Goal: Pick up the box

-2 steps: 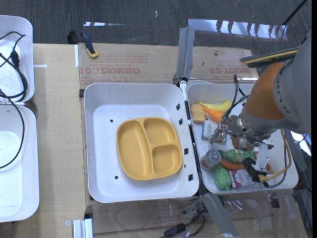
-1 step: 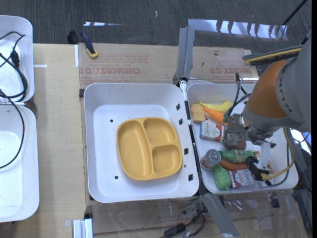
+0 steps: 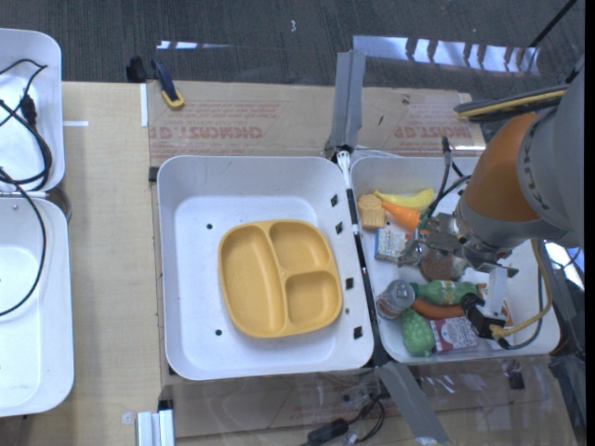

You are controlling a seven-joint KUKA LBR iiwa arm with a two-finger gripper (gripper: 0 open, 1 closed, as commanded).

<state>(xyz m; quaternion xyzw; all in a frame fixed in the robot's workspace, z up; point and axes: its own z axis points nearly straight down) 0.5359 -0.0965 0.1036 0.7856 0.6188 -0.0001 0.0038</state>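
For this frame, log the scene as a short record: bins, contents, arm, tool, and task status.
left bin: holds a yellow divided plate
right bin: crowded with small items, among them a banana, a carrot, a small box, a can and a green vegetable
arm: reaches in over the right bin
tool: low among the items, just right of the small box; finger state unclear
task status: nothing seen held; box lies in the bin

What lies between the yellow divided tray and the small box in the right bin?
In the camera view, bare white floor of the left bin, then the two bins' adjoining walls, separate the yellow tray from the box.
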